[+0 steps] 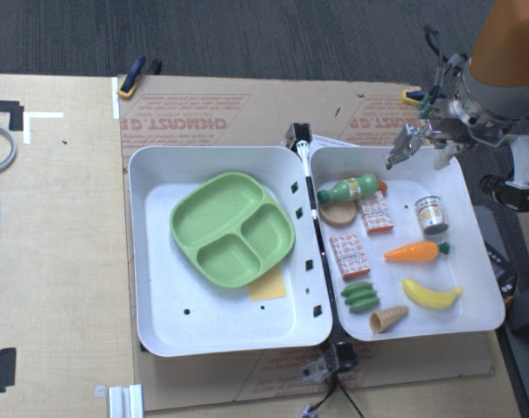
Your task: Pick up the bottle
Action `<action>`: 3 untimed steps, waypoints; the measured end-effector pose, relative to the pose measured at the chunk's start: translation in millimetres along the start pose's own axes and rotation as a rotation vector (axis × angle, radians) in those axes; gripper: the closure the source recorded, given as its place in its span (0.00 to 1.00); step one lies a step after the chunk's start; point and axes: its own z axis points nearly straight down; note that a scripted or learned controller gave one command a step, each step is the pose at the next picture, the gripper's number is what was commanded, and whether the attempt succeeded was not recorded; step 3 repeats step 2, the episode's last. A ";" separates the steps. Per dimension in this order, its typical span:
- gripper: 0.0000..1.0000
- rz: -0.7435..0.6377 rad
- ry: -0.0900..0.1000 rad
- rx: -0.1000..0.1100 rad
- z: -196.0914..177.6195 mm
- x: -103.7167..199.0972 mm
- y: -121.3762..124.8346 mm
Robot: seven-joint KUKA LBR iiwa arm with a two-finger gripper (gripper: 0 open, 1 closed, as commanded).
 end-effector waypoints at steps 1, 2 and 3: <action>1.00 -0.001 -0.001 0.000 -9.5 -0.4 0.4; 1.00 0.004 -0.001 -0.001 -60.7 -55.1 -58.3; 1.00 0.004 -0.001 -0.001 -60.7 -55.1 -58.3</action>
